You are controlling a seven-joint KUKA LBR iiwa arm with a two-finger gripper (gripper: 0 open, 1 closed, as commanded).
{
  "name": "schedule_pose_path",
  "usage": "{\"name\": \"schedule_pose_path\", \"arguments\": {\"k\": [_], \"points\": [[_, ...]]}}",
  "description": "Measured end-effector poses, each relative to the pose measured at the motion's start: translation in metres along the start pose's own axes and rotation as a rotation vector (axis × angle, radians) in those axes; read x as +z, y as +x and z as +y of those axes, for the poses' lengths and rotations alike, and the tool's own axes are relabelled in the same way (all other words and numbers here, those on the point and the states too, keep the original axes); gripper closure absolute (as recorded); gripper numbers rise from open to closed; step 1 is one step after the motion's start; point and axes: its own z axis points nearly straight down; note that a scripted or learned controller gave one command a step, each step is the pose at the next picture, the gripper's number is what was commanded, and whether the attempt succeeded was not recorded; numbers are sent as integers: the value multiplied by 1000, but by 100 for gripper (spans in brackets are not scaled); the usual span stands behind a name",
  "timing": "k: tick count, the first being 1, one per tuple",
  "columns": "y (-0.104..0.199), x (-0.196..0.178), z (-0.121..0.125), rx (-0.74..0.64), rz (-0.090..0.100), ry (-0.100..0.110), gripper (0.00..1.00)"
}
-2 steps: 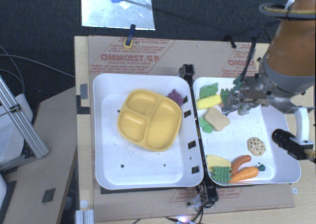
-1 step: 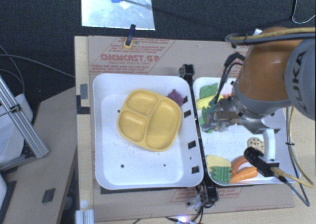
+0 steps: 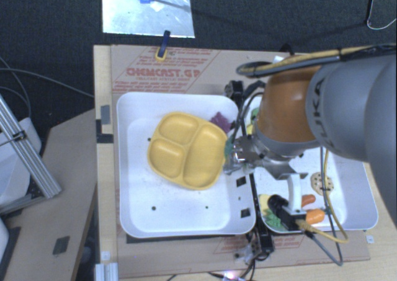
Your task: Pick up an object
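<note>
Even, fairly bright overhead light washes the white bins almost flat. A foil-like sheet at twelve o'clock throws pale glare. Shadows are soft and short. The picture is slightly grainy, and the arm at three o'clock looks soft.

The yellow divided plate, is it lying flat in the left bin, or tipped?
Flat, apparently: the yellow divided plate faces up, all three compartments visible.

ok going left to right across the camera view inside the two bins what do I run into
Yellow divided plate in the left bin → small purple object at the plate's upper right → the hand at the plate's right edge → round cookie-like piece in the right bin.
</note>
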Motion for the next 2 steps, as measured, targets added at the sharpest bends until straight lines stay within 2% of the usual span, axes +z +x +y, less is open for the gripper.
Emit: {"name": "schedule_pose_path", "arguments": {"k": [1,2], "points": [[-2,26,49,3,-2,-7,100],[33,-105,9,-2,5,-18,100]]}}
